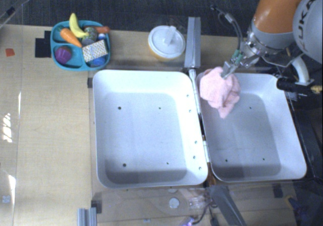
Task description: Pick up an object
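Tabletop (45,134): pale wood, carries two shallow white bins side by side; count of bins = 2.
Left bin (146,169): nothing lying in it, bare floor with a few small dark holes.
Right bin (262,164): near half bare; the cloth hangs over its far left corner.
Pink cloth (220,90): count = 1. Bunched, top peaked up toward the fingers, a tail drooping down toward the bin floor. The shape suggests it is hanging from above rather than lying flat; judged lifted, at least in part.
Gripper (228,70): tip sits at the cloth's upper right edge, fingers appear closed on a pinch of the fabric there. Grip is near the edge, so it may slip.
Arm (282,3): count = 1, reaches in from the right, orange band above the wrist.
Divider (192,43): grey bar at the far end of the seam between the bins.
White lid (166,42): count = 1, round, on the tabletop beyond the left bin.
Blue tray (55,54): count = 1, far left; holds toy food, including a banana (76,25) and a carrot (70,37). Parked clear of the bins, likely spare items.
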{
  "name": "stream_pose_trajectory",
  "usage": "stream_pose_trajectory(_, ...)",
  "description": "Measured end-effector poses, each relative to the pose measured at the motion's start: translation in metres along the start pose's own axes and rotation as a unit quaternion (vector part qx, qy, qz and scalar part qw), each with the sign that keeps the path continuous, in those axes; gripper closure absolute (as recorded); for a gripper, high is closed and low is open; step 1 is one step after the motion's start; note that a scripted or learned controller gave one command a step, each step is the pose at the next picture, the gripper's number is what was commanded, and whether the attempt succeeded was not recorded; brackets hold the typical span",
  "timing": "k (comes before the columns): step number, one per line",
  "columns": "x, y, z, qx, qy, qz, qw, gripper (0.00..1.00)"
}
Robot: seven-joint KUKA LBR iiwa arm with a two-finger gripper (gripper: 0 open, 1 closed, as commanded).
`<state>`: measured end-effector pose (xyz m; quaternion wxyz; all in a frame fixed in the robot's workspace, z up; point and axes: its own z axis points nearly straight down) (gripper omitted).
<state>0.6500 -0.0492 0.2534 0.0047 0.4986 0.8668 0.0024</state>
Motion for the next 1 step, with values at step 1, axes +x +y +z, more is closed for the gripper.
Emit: stream_pose_trajectory(1, -0.0039, -0.0144, 0.0669, 0.001, 0.001, -0.258, 0.9662, 1.00)
